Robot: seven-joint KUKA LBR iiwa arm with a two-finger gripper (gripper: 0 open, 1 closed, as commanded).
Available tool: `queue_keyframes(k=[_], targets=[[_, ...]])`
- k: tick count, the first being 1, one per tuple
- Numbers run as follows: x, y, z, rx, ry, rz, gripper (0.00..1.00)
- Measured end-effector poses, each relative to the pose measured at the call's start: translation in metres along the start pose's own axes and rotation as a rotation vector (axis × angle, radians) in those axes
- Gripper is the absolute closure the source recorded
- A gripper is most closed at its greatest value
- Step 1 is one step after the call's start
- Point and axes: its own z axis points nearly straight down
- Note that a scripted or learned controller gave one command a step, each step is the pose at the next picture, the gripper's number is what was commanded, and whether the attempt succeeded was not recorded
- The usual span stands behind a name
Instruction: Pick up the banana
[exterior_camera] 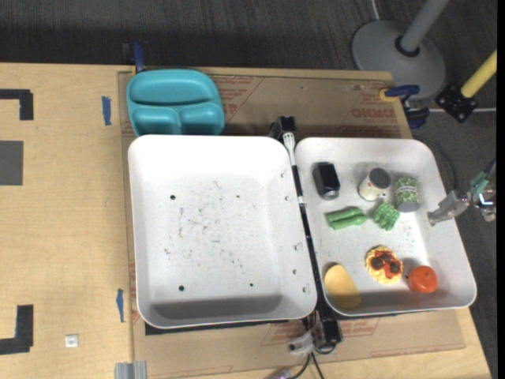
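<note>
Approach step, grasp not begun. Hand (461,204) at right bin's (450,247) right rim; opening: cannot tell, nothing seen held. Banana (341,284) well left of hand, nearer camera, by bin's near-left corner. Next: cross bin, descend over banana.

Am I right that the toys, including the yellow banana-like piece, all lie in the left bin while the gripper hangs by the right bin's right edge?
Not quite. The camera view shows the toys, the yellow piece among them, in the right bin, not the left bin. The gripper does hang by the right bin's right edge.
</note>
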Motion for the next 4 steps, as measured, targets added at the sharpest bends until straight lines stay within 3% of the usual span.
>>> queue_keyframes(k=[1, 2, 3, 4], targets=[[0.037, -0.008, 0.132, 0.005, 0.003, 0.297, 0.0], [0.083, 0.0, 0.17, 0.002, 0.002, 0.085, 0.0], [0.192, -0.001, 0.071, 0.001, 0.001, 0.145, 0.0], [0.269, 0.002, 0.071, 0.001, 0.001, -0.167, 0.0]])
